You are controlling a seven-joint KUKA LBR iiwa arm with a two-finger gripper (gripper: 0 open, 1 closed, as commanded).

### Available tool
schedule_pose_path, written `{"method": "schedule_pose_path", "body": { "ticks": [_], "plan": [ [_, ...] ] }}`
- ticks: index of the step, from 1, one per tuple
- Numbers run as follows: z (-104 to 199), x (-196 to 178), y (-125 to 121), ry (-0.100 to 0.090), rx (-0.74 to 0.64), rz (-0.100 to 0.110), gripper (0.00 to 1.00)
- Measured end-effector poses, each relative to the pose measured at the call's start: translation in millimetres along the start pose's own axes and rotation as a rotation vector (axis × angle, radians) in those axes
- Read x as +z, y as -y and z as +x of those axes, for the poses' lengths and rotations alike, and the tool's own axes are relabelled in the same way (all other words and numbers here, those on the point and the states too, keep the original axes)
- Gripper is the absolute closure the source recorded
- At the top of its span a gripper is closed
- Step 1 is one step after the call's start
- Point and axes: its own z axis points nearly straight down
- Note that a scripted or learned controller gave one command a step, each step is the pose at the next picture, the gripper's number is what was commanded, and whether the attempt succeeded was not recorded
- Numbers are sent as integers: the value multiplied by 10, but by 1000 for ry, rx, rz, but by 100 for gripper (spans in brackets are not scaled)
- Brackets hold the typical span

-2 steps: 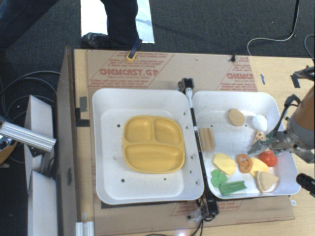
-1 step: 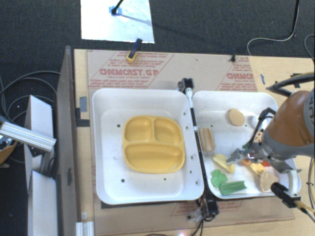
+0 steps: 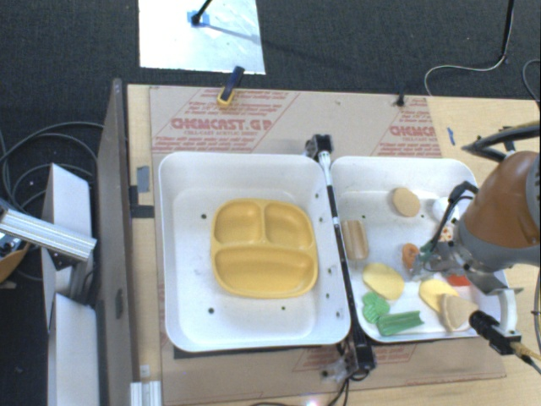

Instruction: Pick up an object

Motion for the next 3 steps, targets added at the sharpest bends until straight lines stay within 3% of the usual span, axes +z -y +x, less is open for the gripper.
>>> {"method": "schedule_pose_path", "body": {
  "ticks": [1, 2, 3],
  "plan": [
    [-617, -1427, -234, 6, 4, -6, 100],
    [74, -715, -383, -7, -6, 15, 100],
    [33, -746, -377, -4, 0, 12, 0]
  ]
}}
